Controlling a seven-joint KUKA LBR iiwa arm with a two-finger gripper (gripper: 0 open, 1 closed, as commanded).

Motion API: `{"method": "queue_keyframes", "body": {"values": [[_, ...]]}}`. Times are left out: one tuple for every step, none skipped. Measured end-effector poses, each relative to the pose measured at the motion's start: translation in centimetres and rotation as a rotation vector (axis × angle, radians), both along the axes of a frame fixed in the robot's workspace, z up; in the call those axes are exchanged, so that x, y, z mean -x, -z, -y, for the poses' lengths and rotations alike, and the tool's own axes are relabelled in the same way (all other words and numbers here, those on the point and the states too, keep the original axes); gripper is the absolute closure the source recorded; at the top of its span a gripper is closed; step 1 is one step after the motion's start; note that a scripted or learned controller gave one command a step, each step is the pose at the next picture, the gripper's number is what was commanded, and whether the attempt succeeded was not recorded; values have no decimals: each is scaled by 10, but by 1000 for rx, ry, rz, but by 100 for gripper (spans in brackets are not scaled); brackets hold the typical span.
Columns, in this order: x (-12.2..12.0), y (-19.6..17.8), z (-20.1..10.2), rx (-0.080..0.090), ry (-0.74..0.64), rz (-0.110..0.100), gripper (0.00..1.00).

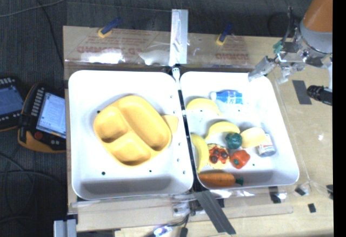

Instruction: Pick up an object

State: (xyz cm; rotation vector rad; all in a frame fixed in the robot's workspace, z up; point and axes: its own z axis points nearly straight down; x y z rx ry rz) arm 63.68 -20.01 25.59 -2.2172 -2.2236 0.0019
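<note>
On bench [303,139], seen from above at a slant:

- Two shallow white bins, side by side, touching along a central divider. Left bin [81,139]; right bin [281,139].
- In left bin: large yellow compartment tray [132,129], three wells, lying tilted across the middle. Small tan flat piece [172,121] just beside its right edge, against the divider.
- In right bin, clustered toward the near left half: yellow banana-like shapes [201,105] near the far left; another yellow curved piece [221,128] at centre; long yellow piece [199,150] along the divider.
- Plastic bottle [227,96], blue label, lying on its side toward the far wall. Writing too small to read.
- Orange carrot [216,179], lying along the near wall.
- Pale yellow wedge [253,136], right of centre, touching a small can [266,149] with unreadable label.
- Red pepper-like item [240,159], small teal round item [233,140], cluster of small red pieces [217,154], all close together.
- Gripper [258,73], at upper right, over the far right corner of the right bin, well apart from the cluster and nearest the bottle. Open or closed: cannot tell. Nothing seen in its grasp.
- Off bench at left: handheld pendant with screen [46,117]. Text illegible.
</note>
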Motion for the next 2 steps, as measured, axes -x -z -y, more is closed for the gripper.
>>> {"method": "queue_keyframes", "body": {"values": [[-24,162,-23,3,-179,2,0],[21,167,-32,5,-96,9,0]]}}
